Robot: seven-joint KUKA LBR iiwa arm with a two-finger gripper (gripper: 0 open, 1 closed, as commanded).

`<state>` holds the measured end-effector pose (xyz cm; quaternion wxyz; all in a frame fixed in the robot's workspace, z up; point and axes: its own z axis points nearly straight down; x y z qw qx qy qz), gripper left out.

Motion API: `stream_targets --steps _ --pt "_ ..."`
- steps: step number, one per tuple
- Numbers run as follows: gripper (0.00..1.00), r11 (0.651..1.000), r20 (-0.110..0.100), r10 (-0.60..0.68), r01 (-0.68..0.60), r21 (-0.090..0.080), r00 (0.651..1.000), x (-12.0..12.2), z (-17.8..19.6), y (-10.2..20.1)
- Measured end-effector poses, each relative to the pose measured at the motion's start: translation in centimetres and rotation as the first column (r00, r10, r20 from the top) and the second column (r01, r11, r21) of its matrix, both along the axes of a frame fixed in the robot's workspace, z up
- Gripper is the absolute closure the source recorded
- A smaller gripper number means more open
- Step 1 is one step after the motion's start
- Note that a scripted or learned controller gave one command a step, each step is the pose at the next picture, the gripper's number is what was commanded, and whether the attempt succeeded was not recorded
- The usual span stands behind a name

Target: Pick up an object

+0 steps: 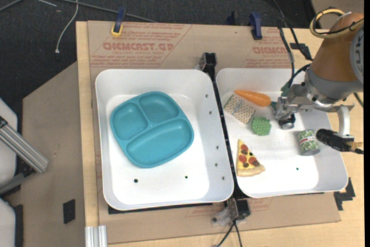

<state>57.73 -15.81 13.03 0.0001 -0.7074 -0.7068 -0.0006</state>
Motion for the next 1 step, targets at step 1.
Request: stream_targets --steps 1 --pt "1.00 1.000 0.007 0.002 -0.002 -0.003 1.000 1.14 5.81 -0.10"
